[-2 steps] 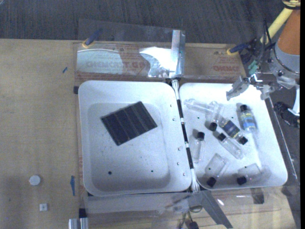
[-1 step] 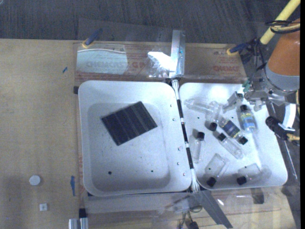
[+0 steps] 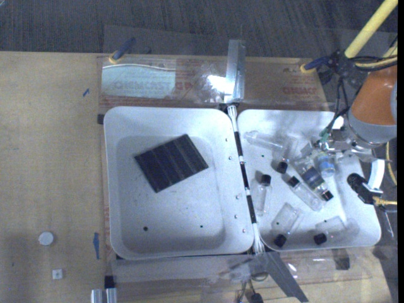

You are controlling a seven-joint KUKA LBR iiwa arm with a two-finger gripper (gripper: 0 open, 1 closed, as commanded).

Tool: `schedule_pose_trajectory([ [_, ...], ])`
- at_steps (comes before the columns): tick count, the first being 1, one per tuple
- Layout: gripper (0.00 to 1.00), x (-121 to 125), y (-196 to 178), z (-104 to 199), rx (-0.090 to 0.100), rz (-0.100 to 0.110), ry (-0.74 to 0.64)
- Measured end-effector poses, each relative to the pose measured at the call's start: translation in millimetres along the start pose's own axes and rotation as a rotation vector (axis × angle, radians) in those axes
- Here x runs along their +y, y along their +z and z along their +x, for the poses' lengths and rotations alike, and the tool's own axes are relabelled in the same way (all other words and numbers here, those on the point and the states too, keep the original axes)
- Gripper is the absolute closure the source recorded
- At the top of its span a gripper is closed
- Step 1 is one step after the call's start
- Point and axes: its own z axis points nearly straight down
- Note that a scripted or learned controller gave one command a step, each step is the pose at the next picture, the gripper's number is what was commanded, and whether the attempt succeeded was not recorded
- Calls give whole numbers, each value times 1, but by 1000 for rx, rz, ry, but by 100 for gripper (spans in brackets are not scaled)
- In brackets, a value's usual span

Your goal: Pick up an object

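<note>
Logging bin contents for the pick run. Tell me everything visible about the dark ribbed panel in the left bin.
The dark ribbed panel is a flat, roughly rectangular piece, near black, with parallel ridges running along its length. It looks like plastic or rubber, though the material is not certain. It lies flat on the floor of the left bin, in the upper middle, turned at a slant to the bin's walls. It touches only the bin floor, and looks whole.
</note>
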Motion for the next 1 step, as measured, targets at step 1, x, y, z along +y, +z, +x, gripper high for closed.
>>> schedule_pose_trajectory([
  [1,100,0,-11,-3,-7,-4,3],
])
